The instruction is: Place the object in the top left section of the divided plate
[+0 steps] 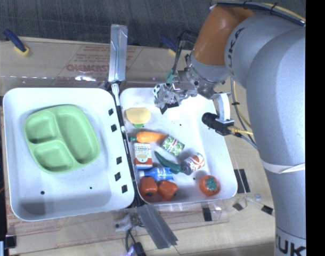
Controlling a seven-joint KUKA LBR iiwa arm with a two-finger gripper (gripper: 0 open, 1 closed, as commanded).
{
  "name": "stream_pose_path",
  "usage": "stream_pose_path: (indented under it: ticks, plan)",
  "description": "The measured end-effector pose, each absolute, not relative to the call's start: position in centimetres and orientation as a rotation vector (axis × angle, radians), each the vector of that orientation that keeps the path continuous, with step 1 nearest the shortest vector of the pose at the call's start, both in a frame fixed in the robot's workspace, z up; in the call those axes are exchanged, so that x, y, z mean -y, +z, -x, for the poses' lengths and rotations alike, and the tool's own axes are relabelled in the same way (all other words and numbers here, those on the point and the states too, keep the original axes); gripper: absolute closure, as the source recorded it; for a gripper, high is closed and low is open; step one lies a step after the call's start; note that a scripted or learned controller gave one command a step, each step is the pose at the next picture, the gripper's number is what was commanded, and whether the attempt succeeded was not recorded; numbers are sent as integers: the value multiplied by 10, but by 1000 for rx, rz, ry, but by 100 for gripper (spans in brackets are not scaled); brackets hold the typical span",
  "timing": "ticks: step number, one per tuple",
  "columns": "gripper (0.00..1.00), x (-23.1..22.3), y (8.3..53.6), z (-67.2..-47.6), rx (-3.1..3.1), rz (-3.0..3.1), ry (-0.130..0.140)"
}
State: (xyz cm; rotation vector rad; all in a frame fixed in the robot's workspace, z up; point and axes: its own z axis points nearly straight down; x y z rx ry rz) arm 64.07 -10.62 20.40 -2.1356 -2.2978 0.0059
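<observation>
Green divided plastic plate (pixel 61 137) lies in the left white bin (pixel 24 196), a little toward that bin's far left, with two small sections on its left side and one long section on its right. All three sections are bare.

The readable writing is the letters "KUK" on the grey arm (pixel 274 89) near the lower right edge. The brown cardboard sheet (pixel 72 63) behind the bins carries red printing too faint to read. Labels on the small orange-and-white carton (pixel 143 154), the green-and-white packet (pixel 173 144) and the tin can lying on its side (pixel 194 162) are too small to make out.

The gripper (pixel 165 96) hangs over the far left corner of the right white bin (pixel 224 159), just beside a pale yellow round piece (pixel 137 115). I cannot tell how it is set or whether it has hold of anything.

Crowded in the near half of that bin are an orange toy carrot (pixel 150 137), a dark green curved piece (pixel 167 161), a blue packet (pixel 161 173), two red-orange lumps (pixel 157 188) and a red toy tomato (pixel 209 184). The raised rims of both bins and a grey metal strip (pixel 118 52) stand between them and the plate.
</observation>
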Motion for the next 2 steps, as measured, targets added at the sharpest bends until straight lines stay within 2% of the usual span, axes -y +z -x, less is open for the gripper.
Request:
stream_pose_path:
  ticks: [1, 2]
  plan:
    - [100, 29, 189, -656, 2565, 1804, 7]
    - [100, 29, 281, -658, 2720, 1569, 4]
